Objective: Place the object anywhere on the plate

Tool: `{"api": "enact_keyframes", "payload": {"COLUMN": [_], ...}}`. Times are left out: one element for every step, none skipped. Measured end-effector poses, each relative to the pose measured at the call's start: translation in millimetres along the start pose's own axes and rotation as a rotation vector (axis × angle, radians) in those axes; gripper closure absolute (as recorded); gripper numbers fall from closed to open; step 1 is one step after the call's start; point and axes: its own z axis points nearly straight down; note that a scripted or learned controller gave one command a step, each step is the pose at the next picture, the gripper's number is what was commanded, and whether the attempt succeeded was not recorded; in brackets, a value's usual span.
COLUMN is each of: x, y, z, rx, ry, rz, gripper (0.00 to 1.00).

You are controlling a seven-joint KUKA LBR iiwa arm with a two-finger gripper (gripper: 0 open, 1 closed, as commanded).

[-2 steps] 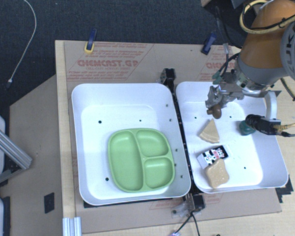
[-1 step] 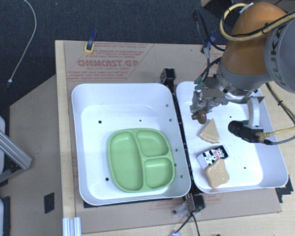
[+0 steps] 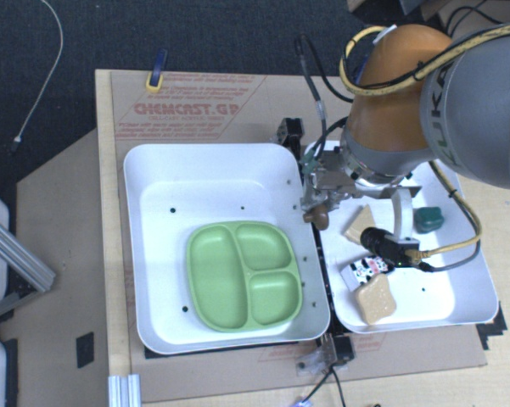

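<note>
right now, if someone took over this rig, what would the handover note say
Gripper: low over the seam between the two bins, at the right bin's left edge. A small brown thing sits at its tip; whether it is gripped I cannot tell.
Green plate: three compartments, lying in the left bin, nothing on it.
Right bin: holds a tan slice, a beige wedge, a teal piece and a small printed item, partly under the arm.
Done: nothing placed yet.
Left: get one object across and set it down on the plate.
</note>
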Motion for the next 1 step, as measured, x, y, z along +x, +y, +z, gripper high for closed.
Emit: {"api": "enact_keyframes", "payload": {"x": [62.1], "y": [-10.6], "z": [1.6], "rx": [-0.001], "ry": [0.001], "rz": [-0.002], "gripper": [1.0]}}
